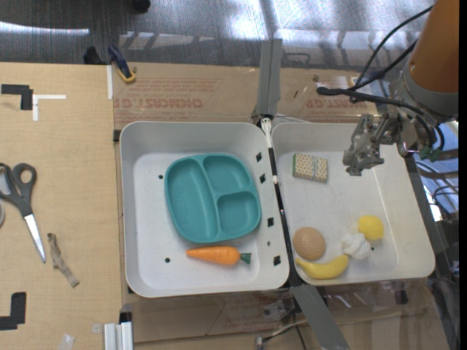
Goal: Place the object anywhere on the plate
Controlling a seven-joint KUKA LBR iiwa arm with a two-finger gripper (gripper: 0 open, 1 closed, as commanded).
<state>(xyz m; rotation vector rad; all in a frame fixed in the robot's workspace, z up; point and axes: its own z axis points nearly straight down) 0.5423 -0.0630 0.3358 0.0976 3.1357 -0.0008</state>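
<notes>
End effector [363, 155] hangs above the right bin [408, 195], grip state unclear; teal plate [213, 197] sits in left bin [139, 195]

Teal plate [213, 197] smooth plastic; white bins [139, 217] glossy plastic; bench [58, 217] matt cardboard; scissors [25, 203] metal

We count: bins [139, 217] 2 | plate [213, 197] 1 | carrot [216, 254] 1 | banana [322, 267] 1 | egg [309, 243] 1 | lemon [371, 227] 1 | sponge [310, 167] 1 | scissors [23, 203] 1 | small white item [355, 245] 1, perhaps garlic

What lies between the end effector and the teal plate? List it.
In the camera view, between the end effector and the teal plate: a patterned sponge block and the bins' adjoining walls.
</notes>
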